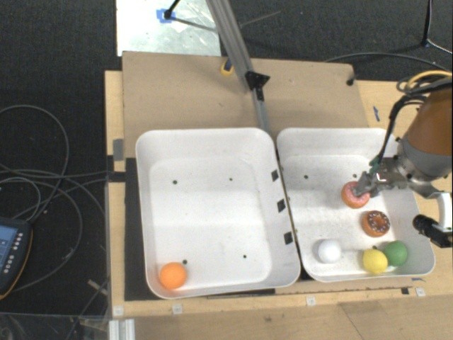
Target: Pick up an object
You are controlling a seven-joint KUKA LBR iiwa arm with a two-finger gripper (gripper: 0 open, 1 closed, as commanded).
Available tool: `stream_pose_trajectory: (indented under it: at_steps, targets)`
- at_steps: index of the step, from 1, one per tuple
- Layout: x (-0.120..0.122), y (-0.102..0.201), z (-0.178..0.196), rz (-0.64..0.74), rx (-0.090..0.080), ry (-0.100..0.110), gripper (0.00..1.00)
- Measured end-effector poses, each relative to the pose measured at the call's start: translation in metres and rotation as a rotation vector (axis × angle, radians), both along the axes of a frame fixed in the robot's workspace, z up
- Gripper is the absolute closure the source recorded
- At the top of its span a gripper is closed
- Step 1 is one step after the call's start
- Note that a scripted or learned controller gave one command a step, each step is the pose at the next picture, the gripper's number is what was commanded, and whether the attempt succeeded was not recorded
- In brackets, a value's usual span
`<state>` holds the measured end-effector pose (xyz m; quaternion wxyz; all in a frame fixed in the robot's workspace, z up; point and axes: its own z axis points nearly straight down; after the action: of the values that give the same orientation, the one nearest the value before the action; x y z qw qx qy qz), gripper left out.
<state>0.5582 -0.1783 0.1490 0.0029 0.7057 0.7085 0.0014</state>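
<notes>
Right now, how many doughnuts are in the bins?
2, both in the right bin: a pink doughnut at the pincer, and a brown doughnut just below it. More could hide under the arm.

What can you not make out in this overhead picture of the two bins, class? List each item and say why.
1. Hand, camera view: too small and blurred to tell how it meets the pink doughnut.
2. Pink doughnut: its right edge is covered by the hand.
3. Green ball: partly hidden behind the yellow ball.
4. Arm: cut off by the right edge.
</notes>
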Motion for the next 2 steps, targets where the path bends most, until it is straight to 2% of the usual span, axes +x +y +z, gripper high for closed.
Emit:
stream_pose_trajectory:
  at_steps: [1, 2]
  targets:
    - [0.002, -0.001, 0.054, 0.002, 0.000, -0.001, 1.00]
    - [0.020, 0.060, 0.052, 0.008, 0.004, 0.003, 1.00]
